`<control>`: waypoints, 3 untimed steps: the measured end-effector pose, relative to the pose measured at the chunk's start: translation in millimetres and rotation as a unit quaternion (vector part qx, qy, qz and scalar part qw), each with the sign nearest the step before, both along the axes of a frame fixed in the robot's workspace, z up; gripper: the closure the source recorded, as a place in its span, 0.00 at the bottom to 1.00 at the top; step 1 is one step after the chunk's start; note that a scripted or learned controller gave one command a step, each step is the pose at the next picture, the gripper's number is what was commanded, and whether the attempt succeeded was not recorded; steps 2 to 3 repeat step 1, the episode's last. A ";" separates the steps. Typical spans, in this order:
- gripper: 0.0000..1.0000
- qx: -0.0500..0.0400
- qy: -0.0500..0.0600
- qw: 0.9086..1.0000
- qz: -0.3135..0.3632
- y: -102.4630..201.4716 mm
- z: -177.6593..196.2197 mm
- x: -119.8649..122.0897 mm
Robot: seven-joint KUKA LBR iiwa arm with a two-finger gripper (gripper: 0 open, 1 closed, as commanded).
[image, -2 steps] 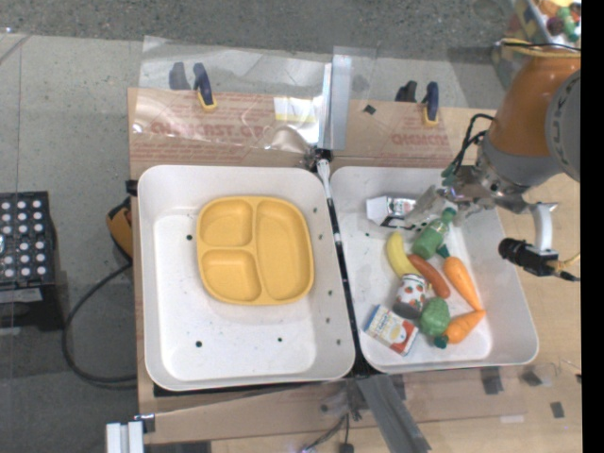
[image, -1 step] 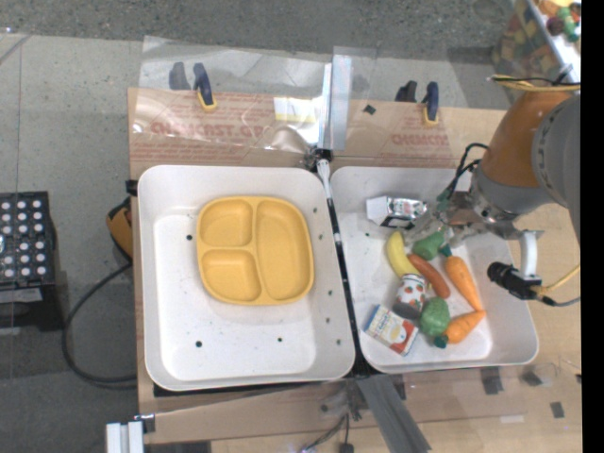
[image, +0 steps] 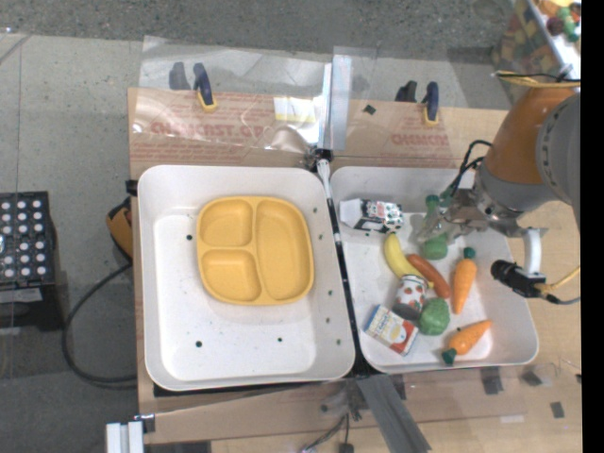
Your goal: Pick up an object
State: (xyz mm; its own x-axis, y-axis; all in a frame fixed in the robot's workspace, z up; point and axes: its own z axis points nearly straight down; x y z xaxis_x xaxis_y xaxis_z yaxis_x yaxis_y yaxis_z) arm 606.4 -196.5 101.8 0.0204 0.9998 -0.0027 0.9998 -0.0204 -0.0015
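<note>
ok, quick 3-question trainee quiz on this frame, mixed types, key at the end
1. True or false: the yellow divided plate lies in the right bin.
2. Which lies nearest the gripper? A) banana B) green toy C) small carton
3. How many orange carrots, counting the ones at and?

Key: 1 false, it lies in the left bin; 2 B; 3 two.

red print on cardboard backing (image: 236, 125), too blurred to read, no other legible txt
</note>
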 end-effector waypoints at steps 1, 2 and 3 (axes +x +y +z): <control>1.00 0.000 -0.001 1.000 -0.005 45.8 97.3 36.2; 1.00 0.000 -0.001 1.000 -0.005 45.8 97.3 36.2; 1.00 0.000 -0.001 1.000 -0.005 45.8 97.3 36.2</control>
